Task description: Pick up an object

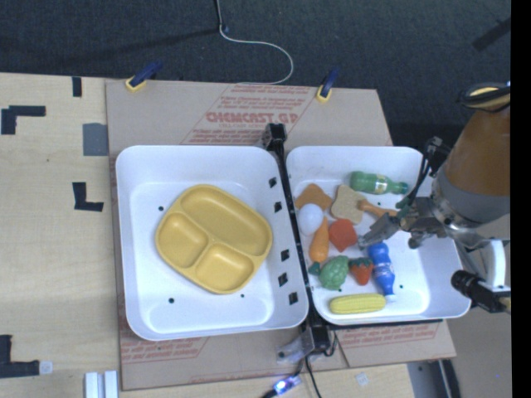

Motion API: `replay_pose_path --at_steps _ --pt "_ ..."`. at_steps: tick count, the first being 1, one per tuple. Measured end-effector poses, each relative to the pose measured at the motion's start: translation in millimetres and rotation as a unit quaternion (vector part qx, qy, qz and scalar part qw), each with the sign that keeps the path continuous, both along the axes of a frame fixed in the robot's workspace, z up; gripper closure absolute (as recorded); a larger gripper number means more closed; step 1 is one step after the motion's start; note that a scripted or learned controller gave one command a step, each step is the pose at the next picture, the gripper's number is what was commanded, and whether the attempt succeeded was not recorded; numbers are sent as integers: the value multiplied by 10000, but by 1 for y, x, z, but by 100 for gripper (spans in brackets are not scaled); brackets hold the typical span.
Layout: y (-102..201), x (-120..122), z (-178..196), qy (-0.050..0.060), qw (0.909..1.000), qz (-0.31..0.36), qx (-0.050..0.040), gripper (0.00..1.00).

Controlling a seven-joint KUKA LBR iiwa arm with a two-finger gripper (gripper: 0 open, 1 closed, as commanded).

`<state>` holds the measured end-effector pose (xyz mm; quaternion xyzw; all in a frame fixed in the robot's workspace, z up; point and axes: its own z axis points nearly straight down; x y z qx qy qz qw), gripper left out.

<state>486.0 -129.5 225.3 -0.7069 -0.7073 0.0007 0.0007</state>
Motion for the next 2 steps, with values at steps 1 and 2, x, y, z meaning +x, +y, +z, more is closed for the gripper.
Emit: replay_pose_path --at_steps 1,2 --pt "8 -3 -46 22 10000 3 6 0" --pt "6 -14 -97 35 10000 -3 9 0"
